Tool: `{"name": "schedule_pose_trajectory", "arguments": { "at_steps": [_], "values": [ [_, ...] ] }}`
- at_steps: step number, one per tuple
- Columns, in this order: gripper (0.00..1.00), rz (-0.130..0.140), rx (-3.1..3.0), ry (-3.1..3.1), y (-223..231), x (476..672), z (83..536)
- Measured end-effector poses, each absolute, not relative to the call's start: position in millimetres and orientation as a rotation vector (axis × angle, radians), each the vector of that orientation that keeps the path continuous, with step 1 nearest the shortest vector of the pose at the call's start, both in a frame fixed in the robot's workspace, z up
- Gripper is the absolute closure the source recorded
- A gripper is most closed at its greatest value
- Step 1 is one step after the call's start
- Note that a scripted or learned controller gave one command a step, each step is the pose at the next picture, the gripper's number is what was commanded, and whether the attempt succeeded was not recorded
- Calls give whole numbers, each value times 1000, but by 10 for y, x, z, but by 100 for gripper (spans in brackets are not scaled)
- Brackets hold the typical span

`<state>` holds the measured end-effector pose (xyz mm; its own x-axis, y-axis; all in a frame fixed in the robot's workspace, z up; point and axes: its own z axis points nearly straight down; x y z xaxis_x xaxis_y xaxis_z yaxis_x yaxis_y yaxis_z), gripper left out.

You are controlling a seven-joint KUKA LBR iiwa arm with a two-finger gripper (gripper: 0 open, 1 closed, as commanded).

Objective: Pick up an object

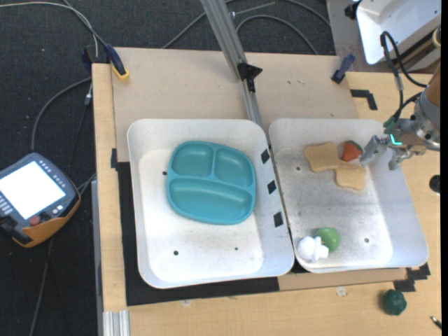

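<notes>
While the hand (383, 151) hangs with fingers spread and nothing between them at the right bin's (399, 222) upper right edge, a red object (351, 150) lies just left of it — touching two tan pieces (322, 157). Mid-bin floor lies open; a green-white toy (319, 243) hugs the lower rim.

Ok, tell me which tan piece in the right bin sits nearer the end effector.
The smaller tan piece, lower right of the larger one, just below the end effector.
</notes>
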<state>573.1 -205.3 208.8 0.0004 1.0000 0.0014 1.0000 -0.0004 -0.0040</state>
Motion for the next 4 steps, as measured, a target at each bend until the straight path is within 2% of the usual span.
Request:
{"name": "schedule_pose_trajectory", "arguments": {
  "at_steps": [1,2,3,4],
  "values": [
    [0,-1,-2221,-2222,-2053,5743,2108],
    [0,2,-2218,-2219,-1973,5689,1541],
    [0,2,-2219,-2219,-1999,5714,1117],
    [0,-1,-2221,-2223,-1997,5727,856]
  ]
}}
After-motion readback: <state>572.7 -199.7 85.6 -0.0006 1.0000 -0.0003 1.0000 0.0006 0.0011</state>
